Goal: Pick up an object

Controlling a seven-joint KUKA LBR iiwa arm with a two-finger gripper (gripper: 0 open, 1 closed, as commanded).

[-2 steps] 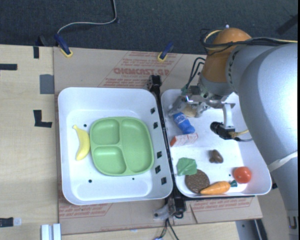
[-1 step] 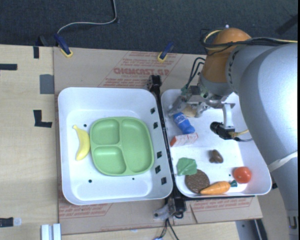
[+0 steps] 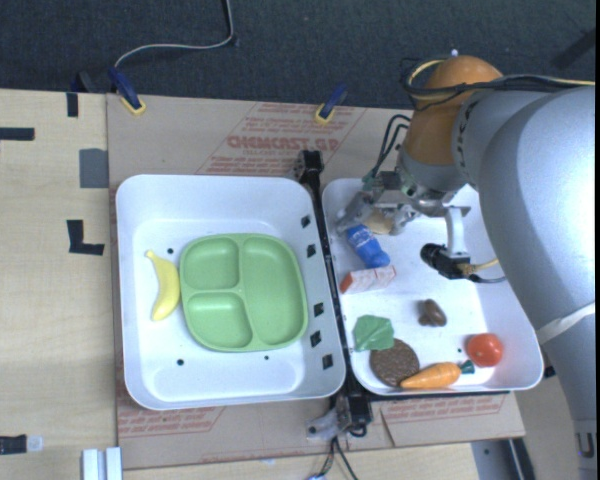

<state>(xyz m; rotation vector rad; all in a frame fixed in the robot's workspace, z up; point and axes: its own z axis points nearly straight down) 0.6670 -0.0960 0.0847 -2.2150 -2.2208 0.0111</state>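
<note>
Two white bins sit side by side on the bench (image 3: 40,298). The left bin (image 3: 140,368) holds a green tray (image 3: 245,291) with three parts. A yellow banana (image 3: 164,286) lies just beside the tray, on its left.

The right bin (image 3: 500,318) holds lots of small things. A blue bottle (image 3: 367,246) lies tilted near the far left part of the bin. Just in front of it is a small red and white packet (image 3: 370,279). A green leaf (image 3: 373,332) lies nearer still, and it touches a round brown cookie (image 3: 393,361). An orange carrot (image 3: 432,375) lies at the near edge, touching the cookie. A red tomato (image 3: 485,348) sits near the right corner. A small brown lump (image 3: 432,313) is in the middle.

The big grey arm (image 3: 540,188) comes in from the right. Its end effector (image 3: 388,206) is down over the far part of the right bin, just beside the blue bottle. I cannot tell how the end effector is set, and nothing can be seen held in it.
</note>
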